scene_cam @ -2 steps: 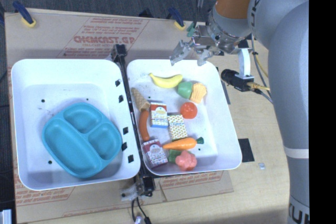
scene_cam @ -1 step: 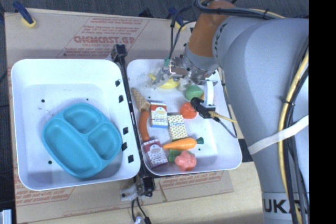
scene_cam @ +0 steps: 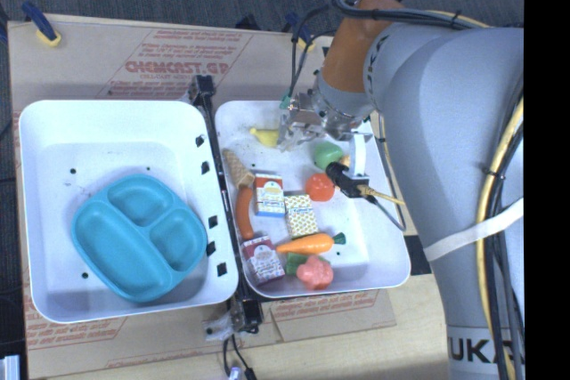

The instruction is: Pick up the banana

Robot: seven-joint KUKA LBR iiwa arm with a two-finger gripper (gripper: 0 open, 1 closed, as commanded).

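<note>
Cardboard (scene_cam: 169, 58) reads "CHEMCAST GP"; fingers (scene_cam: 292, 136) beside banana (scene_cam: 264, 136), grip state unclear.

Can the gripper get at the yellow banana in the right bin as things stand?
Probably yes. The gripper hangs right beside the yellow banana at the right white bin's far end, with nothing lying on top of it.

Banana (scene_cam: 264, 136) partly behind gripper (scene_cam: 292, 136); finger gap unclear.

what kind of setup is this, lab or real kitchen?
Likely a lab bin-picking bench, not a kitchen: two white bins on cardboard held by a clamp, toy food like the banana and carrot, and a grey arm's gripper reaching in.
</note>
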